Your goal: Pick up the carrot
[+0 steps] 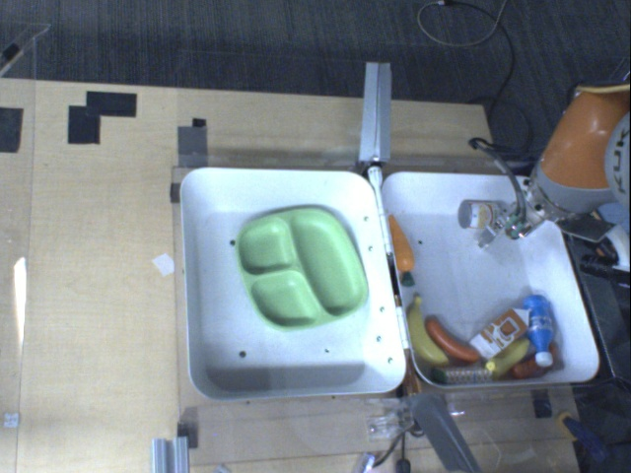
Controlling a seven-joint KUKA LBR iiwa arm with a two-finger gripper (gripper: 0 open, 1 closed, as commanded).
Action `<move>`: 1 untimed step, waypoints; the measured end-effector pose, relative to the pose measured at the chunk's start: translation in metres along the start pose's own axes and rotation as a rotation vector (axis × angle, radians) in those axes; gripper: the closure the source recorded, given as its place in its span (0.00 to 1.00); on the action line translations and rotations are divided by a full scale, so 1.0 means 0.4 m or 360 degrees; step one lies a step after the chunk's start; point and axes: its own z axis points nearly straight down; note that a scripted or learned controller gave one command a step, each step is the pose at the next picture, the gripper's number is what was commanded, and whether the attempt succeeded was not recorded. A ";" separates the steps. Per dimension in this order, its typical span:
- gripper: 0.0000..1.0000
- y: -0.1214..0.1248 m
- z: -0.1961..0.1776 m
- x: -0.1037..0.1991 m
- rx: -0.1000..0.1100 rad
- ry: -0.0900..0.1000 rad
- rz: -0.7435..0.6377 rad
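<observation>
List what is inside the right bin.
The right bin holds the carrot against its left wall, apart from a pile in the near corner: a banana, a sausage, a small carton and a blue-capped bottle. Whatever lies beneath the pile is covered.

Robotics lab test bench. Indicated by pale wooden bench top point(89, 294) with black square markers point(99, 114), aluminium rail point(375, 116), loose black cable point(473, 18) on dark carpet point(246, 18). Two shallow white plastic bins point(197, 264) mounted side by side.

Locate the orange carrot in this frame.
The slim orange carrot lies in the right white bin, along its left wall beside the divider, above the yellow banana.
</observation>
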 end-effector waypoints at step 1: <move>1.00 -0.002 -0.013 0.044 0.0001 0.0002 -0.0007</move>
